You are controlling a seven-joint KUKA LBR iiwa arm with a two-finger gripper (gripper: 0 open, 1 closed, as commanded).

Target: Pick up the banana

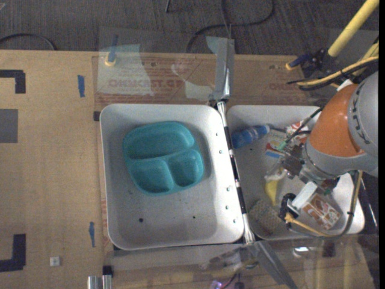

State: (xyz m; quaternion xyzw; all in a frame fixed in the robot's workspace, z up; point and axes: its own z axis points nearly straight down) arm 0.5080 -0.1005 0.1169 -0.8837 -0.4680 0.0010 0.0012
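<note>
Seen from above, the left bin (174,217) holds a teal divided plate (163,157), with bare floor along its lower edge. In the crowded right bin (249,168), the banana (272,189) lies toward the left wall, between a blue bottle (248,135) and a grey sponge (264,215). The gripper (289,166) is just beside the banana (whether it is open or closed cannot be told).

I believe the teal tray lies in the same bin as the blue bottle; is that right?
Not quite. The camera view shows the teal tray in the left-hand bin; the blue bottle lies in the right-hand bin.
</note>
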